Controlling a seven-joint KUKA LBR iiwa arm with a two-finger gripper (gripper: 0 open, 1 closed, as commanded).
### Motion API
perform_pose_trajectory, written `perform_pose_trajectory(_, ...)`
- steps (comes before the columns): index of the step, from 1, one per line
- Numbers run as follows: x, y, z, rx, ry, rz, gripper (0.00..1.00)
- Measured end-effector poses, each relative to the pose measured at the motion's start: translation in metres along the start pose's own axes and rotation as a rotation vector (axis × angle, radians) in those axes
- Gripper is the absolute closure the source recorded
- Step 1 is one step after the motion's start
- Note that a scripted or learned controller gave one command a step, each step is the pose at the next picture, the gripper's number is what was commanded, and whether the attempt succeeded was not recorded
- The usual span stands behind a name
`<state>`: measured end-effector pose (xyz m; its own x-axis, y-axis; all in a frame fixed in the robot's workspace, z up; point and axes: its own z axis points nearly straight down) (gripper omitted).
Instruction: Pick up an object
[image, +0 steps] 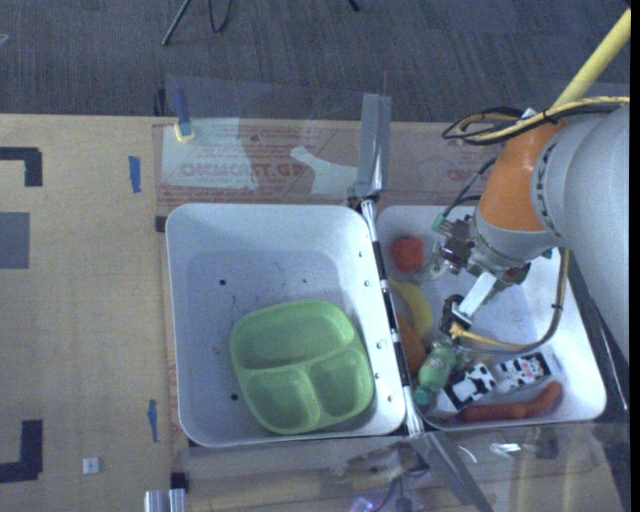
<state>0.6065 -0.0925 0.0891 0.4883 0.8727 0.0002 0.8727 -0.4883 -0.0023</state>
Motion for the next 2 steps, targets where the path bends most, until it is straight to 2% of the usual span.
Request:
perform_pose_trajectory(1, -0.0011, 0.0007, -0.0097, 0.000, 0.001, 0.005, 1.00)
perform_pose_trajectory(2, -0.0011, 0.0007, -0.0097, 0.000, 0.001, 0.005, 0.00)
